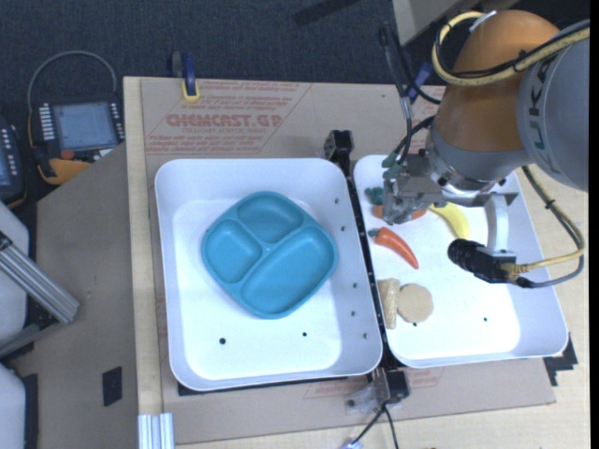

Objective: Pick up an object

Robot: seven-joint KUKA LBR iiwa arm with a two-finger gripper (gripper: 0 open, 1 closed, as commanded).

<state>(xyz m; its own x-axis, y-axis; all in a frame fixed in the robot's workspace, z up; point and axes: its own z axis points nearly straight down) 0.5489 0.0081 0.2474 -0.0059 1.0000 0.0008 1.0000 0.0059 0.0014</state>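
Chili pepper [396, 245] just below gripper [401, 210], R bin [533, 340].

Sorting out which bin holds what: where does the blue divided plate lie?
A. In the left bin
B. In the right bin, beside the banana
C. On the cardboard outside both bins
A: the blue plate lies alone inside the left bin.

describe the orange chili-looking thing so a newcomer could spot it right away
Look in the right white bin, along its left wall just below the gripper. The orange pepper lies there at a slant, slim and pointed, unlike the yellow banana and the round tan piece.
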